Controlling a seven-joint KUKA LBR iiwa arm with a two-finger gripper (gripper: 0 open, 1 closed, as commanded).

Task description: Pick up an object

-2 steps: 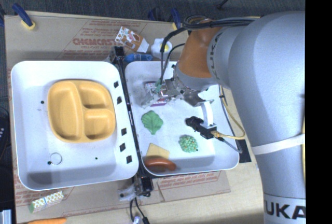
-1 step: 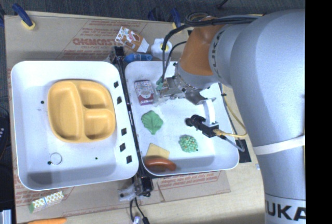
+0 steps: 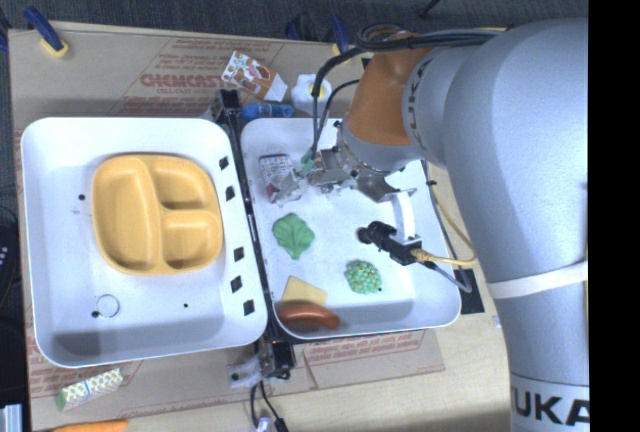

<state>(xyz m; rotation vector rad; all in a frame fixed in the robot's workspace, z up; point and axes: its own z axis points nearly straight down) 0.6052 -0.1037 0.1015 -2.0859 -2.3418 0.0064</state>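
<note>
My gripper [image 3: 316, 166] reaches into the right bin [image 3: 430, 305] near its back left part, low over the floor. Just to its left lies a small clear packet with red print [image 3: 275, 175], touching or nearly touching the gripper tip. Further forward in the same bin lie a green leaf-shaped piece [image 3: 293, 234], a green bumpy ball [image 3: 363, 276], a yellow wedge [image 3: 303, 292] and a red-brown sausage [image 3: 308, 317]. The wrist hides the bin's back right part.
The left bin [image 3: 40, 220] holds a yellow divided tray [image 3: 157, 211]. Behind the bins lie a printed snack packet [image 3: 245, 72] and a blue item [image 3: 268, 108]. A striped wrapper [image 3: 90, 387] lies on the cardboard at front left.
</note>
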